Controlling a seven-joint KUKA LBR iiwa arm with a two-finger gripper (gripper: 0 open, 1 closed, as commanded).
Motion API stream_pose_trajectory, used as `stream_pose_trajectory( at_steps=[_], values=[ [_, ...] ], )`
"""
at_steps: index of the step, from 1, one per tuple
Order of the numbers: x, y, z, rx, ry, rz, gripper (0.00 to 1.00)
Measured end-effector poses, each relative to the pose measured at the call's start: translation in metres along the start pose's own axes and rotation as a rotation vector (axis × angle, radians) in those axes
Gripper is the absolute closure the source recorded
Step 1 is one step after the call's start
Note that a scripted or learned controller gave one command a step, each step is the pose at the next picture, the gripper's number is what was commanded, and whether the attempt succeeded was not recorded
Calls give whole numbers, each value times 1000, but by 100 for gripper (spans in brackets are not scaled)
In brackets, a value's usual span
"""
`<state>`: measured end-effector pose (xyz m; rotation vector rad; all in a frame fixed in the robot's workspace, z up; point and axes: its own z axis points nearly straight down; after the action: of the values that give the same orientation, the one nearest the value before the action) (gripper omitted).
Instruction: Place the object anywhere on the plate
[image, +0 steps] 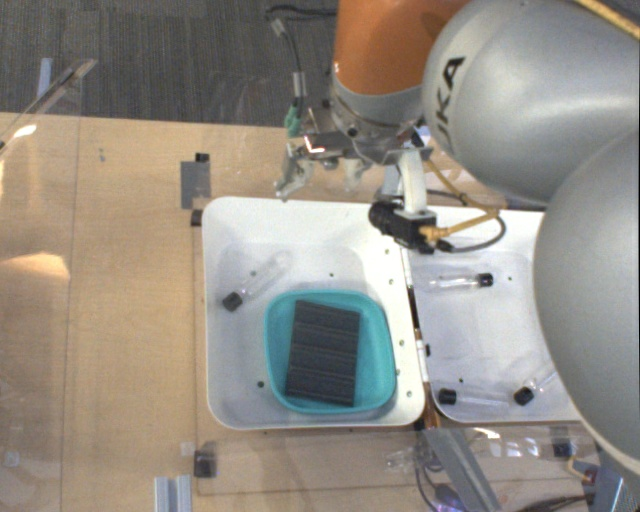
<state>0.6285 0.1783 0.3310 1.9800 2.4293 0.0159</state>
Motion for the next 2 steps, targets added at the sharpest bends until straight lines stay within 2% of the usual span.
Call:
stream_pose_trajectory(
  at_steps=[1, 2],
  values=[
    [61, -131, 12, 7, 1, 78, 0],
    [9, -70, -108, -3, 1, 88, 0]
  ],
)
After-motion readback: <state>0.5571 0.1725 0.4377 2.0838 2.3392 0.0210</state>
